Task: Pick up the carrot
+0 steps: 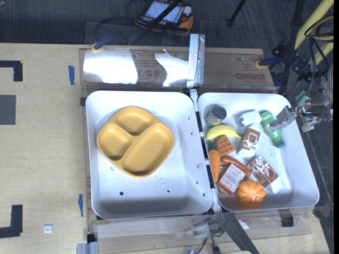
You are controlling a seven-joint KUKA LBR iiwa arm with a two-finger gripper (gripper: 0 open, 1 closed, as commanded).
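Counter with two white bins; the pincer is hovering at right, grip unreadable.
The slim orange plastic carrot is lying along the right bin's left wall; descending vertically should avoid the neighbouring yellow banana.

Both bins, left and right, are smooth white plastic with a slight sheen. The yellow divided plate is matt plastic. The carrot and the orange fruit look like smooth moulded plastic. The tabletop is pale, matt wood.
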